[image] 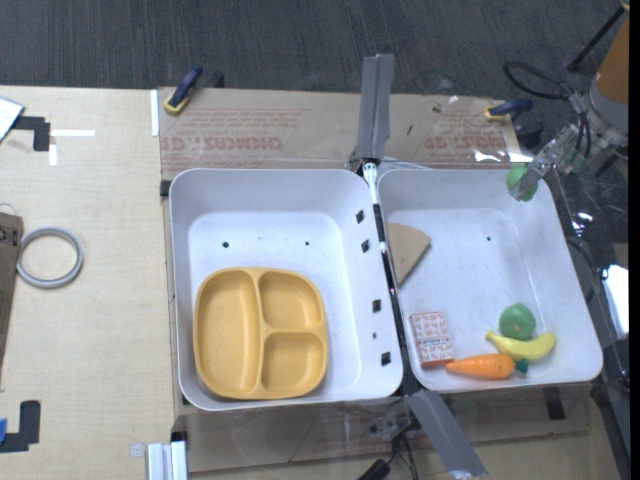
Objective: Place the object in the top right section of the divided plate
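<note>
Bins: two white bins, the left bin (pixel 190 228) and the right bin (pixel 560 268), side by side.
Plates: one yellow divided plate (pixel 206 334), lying in the left bin towards its near left corner; it is the landmark for every place below.
Plate sections: three: one long section on the left, a top right section (pixel 290 300), and a bottom right section (pixel 293 358). Nothing lies in any of them.
Green things: two. A small green object (pixel 520 181) is far right of the plate and beyond it, over the right bin's far rim; a round green piece (pixel 517 319) lies far right of the plate, level with it.
Other toy food: one banana (pixel 525 345), one carrot (pixel 480 366), one tan wedge (pixel 408 248), all right of the plate in the right bin.
Small boxes: one patterned box (pixel 430 336), right of the plate, nearest it after the wedge.
Grippers: one gripper (pixel 541 166), far right of the plate and beyond it.
Object and gripper: the small green object sits right at the gripper's tip, on the side facing the plate.
Grip state: cannot be told; the tip is small and blurred.
Off the bins: one tape roll (pixel 47 257) left of the plate; two blue clamps (pixel 183 88) beyond it.
</note>
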